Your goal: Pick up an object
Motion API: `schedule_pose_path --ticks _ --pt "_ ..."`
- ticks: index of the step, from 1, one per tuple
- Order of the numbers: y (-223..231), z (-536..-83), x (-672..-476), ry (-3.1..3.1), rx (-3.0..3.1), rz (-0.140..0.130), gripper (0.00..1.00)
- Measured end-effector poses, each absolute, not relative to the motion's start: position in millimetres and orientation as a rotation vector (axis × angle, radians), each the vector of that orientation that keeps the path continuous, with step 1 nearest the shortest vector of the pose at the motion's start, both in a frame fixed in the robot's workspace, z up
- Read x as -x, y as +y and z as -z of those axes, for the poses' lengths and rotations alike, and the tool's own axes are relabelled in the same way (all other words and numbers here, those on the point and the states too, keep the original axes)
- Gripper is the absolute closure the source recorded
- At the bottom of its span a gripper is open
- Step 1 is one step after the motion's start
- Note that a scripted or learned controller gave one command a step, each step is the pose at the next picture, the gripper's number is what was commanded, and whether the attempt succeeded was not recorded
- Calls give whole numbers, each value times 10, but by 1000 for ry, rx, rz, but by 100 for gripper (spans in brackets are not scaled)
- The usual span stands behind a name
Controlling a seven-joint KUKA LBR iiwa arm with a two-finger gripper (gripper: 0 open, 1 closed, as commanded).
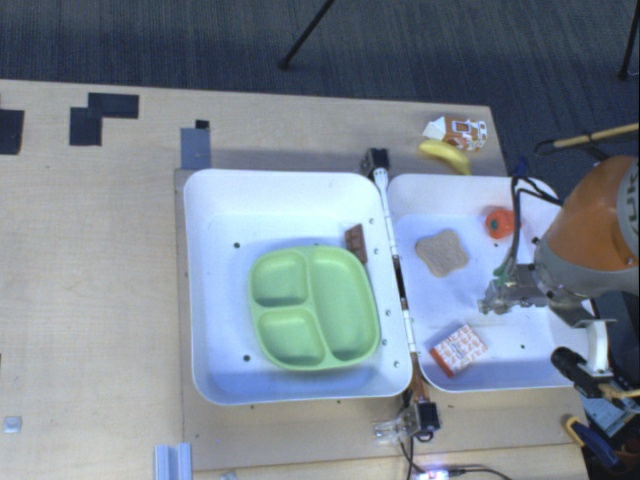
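In the right bin lie a tan slice of bread, a small orange-red tomato-like object and a red-and-white patterned box. My gripper hangs low over the right bin's middle, right of the bread and above-right of the box. Nothing shows between its tips. The orange band of the arm covers the bin's right side.
The left bin holds a green three-compartment plate and a small brown piece at its right wall. A banana and a small carton lie on the bench behind the right bin. Cables run along the bench's right edge.
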State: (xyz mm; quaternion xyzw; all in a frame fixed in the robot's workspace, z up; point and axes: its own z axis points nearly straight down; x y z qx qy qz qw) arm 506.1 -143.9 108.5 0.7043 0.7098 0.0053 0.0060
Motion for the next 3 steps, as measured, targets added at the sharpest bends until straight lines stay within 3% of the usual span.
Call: schedule_pose_path --ticks 1,2,3 --pt "-1439 -1085 -5060 2221 -2205 -17 0" --pt "-984 -869 -4893 2219 -2212 -8 0" --pt "-982 -983 -4916 2218 -2207 -14 100"
